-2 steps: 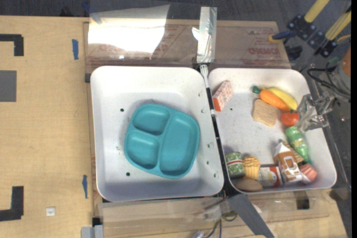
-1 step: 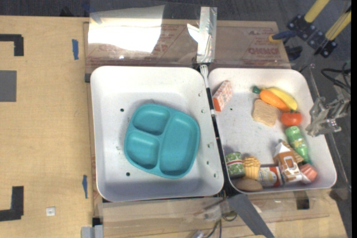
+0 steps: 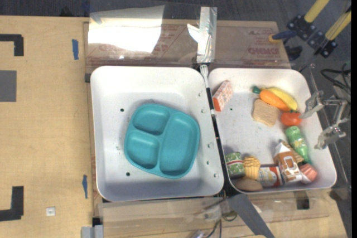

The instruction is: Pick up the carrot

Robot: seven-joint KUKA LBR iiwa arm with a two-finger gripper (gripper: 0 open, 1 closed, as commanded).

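Corn cob [image 3: 252, 165], unreadable can label [image 3: 270, 175], carrot [image 3: 271, 97]

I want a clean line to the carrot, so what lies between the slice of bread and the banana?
In the camera view the carrot itself lies between the bread slice and the banana, tight against the banana's lower-left side.

Gleaming as thin, pale silvery metal: two slender jaws, each forking into narrow prongs, looking almost see-through, with finer detail such as screws being too small to tell.
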